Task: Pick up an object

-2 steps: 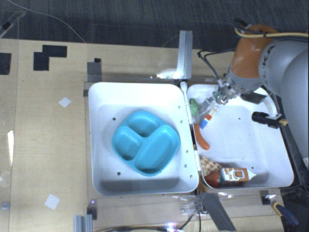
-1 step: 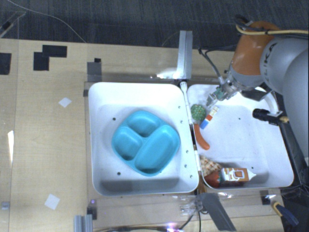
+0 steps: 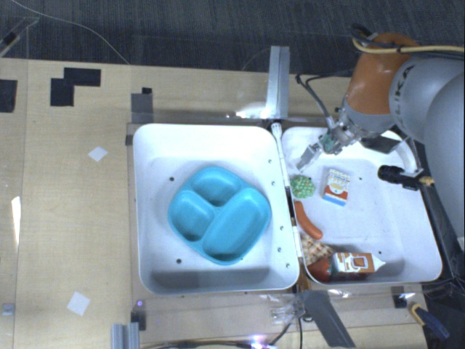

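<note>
Below, smooth blue three-compartment plastic tray (image 3: 220,214).

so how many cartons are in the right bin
2: a small white and orange carton near the middle of the right bin, and a brown carton lying at its near edge.

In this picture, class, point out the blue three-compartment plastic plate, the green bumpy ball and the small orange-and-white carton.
blue three-compartment plastic plate (image 3: 219,214): camera view, central ridge.
green bumpy ball (image 3: 303,187): camera view, top.
small orange-and-white carton (image 3: 336,186): camera view, front face.
</note>
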`<state>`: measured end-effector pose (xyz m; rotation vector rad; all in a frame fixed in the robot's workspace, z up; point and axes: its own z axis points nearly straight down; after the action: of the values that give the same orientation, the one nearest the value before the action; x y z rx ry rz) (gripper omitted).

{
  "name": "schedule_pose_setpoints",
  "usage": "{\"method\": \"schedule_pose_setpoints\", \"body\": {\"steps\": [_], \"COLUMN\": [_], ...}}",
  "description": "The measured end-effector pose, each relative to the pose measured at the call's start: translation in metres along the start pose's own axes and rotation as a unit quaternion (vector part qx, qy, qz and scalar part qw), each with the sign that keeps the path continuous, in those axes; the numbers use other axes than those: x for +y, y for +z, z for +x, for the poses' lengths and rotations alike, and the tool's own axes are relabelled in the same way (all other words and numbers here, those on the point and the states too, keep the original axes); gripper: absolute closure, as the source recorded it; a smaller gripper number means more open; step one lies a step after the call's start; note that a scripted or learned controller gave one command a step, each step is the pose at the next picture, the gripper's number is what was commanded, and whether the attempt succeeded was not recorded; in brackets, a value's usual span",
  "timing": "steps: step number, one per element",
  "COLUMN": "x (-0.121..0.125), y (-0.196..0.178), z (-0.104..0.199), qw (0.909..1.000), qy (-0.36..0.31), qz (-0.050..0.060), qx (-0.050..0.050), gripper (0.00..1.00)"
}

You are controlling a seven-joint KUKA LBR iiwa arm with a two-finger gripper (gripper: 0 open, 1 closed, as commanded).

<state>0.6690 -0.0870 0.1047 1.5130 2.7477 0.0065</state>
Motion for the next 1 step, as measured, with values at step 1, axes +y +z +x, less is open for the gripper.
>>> {"method": "schedule_pose_setpoints", "body": {"steps": [1], "x": [-0.1061], "y": [0.0079], "z": [0.0168], "qw": [0.9993], "qy": [-0.035], "qz": [-0.006], "qx": [-0.008], "gripper": [0.0]}}
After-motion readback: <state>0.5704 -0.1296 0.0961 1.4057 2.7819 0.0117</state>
